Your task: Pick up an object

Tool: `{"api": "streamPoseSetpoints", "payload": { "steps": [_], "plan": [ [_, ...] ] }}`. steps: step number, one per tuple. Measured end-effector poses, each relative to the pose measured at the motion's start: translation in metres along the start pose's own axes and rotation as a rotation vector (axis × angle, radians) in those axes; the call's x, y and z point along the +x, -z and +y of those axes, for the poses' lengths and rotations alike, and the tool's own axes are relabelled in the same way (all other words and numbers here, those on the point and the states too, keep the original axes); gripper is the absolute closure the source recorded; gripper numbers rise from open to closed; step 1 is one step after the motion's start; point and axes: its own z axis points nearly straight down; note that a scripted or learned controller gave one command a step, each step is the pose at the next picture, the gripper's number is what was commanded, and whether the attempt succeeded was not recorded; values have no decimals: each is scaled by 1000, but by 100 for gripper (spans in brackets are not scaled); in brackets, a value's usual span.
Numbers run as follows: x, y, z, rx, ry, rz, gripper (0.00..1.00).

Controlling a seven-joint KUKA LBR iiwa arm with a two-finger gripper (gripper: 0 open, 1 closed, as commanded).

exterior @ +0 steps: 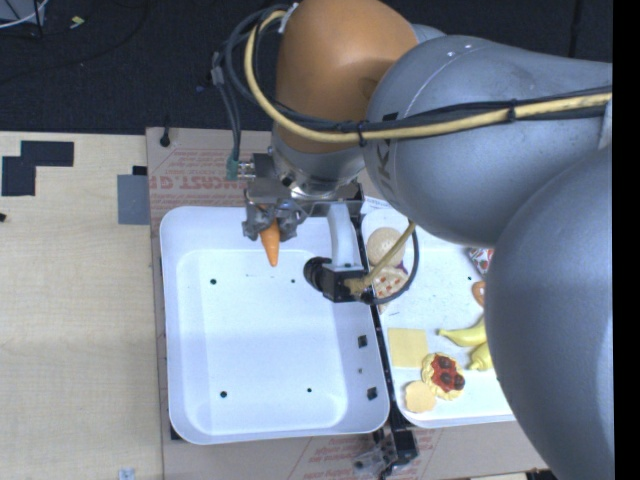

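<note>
- The end effector [270,230] hangs over the left bin [190,368] near its far edge, fingers clamped on an orange carrot [271,247] pointing down.
- In the right bin [440,413]: a banana [468,337], a yellow square slice [407,347].

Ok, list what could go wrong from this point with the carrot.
1. The small orange toy carrot hangs point-down from the gripper, seemingly pinched only at its top; it could slip and drop into the left white bin.
2. The gripper sits near that bin's back rim; a sideways move could clip it.
3. The bulky grey arm hides much of the right white bin, so items there may go unseen.
</note>
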Motion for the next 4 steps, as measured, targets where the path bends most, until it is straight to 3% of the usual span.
{"api": "streamPoseSetpoints", "payload": {
  "steps": [1,2,3,4],
  "plan": [
    [44,21,25,-1,-7,-4,100],
    [42,113,12,-6,-9,-2,100],
    [42,176,57,-6,-7,-5,100],
    [43,202,55,1,-5,-6,100]
  ]
}}
